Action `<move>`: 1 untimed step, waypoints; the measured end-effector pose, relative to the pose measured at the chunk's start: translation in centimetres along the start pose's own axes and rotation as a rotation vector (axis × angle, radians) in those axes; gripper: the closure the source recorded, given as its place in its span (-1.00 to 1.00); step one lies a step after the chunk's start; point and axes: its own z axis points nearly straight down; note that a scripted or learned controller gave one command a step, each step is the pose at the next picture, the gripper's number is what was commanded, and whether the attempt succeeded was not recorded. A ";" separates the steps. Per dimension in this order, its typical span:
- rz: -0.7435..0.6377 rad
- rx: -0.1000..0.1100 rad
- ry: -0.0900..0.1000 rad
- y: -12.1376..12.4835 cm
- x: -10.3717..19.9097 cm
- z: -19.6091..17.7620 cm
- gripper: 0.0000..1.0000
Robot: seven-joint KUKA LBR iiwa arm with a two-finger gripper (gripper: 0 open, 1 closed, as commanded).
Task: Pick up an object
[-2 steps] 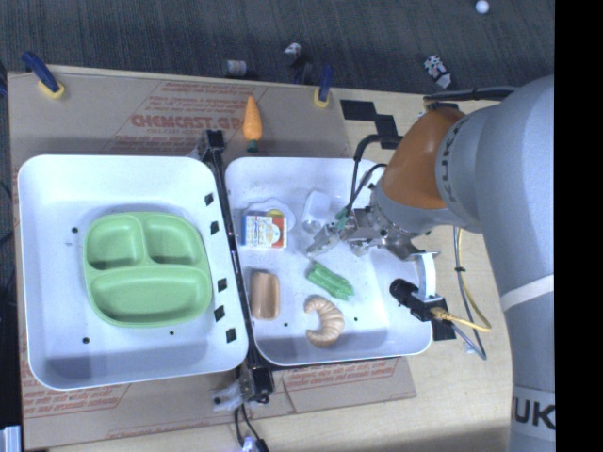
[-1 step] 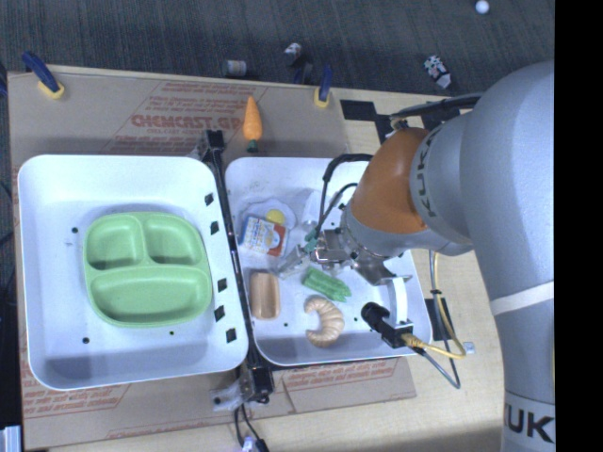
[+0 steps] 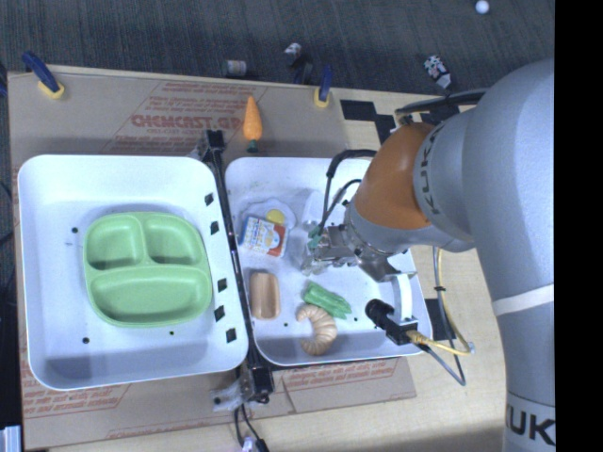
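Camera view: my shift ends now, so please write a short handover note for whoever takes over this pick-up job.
Claw: low inside the right bin, among the items; whether it is open or shut cannot be told, and nothing is seen held.
Right bin: a small packet, a hot dog, a green piece and a croissant, all lying on the floor.
Left bin: a green divided plate.
An orange carrot lies on the cardboard behind the bins.
Done: arm is over the items.
Left: grip one item and lift it.
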 end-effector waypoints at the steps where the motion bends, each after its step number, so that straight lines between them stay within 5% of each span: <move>1: 0.008 -0.002 0.002 -5.5 -2.3 -6.3 1.00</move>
